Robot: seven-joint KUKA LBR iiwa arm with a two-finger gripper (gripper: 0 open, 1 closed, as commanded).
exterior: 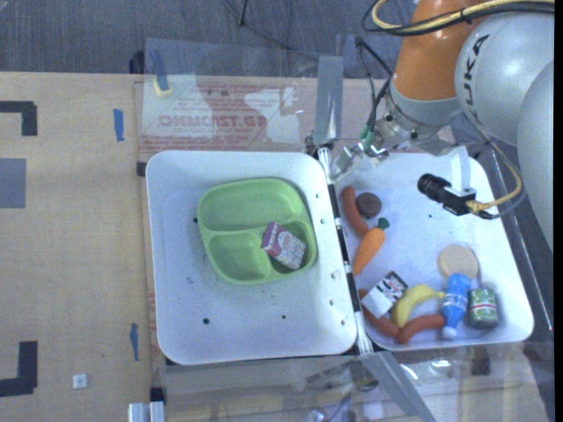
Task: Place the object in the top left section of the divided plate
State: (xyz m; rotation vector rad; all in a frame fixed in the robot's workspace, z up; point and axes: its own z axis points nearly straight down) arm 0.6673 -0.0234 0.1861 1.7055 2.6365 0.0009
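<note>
Here the fingers (356, 154) hang over the right bin's (515, 271) upper-left corner; their gap I cannot tell. No object sits between them. Descending squarely should help. The nearest candidate, a sausage (352, 209), lies just at six o'clock; the divided plate (255, 202) waits toward eight o'clock.

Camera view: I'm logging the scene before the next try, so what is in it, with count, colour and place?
bins: two, white, side by side on the bench
divided plate: one, green, left bin
small carton: one, red and white, lower right section of the plate
sausages: two, red-brown, right bin, one at its left wall, one at its near edge
carrot: one, orange, right bin
banana: one, yellow, right bin
bottle: one, blue, right bin
can: one, green, right bin
round biscuit: one, tan, right bin
arm: one, grey and orange, above the right bin
</note>
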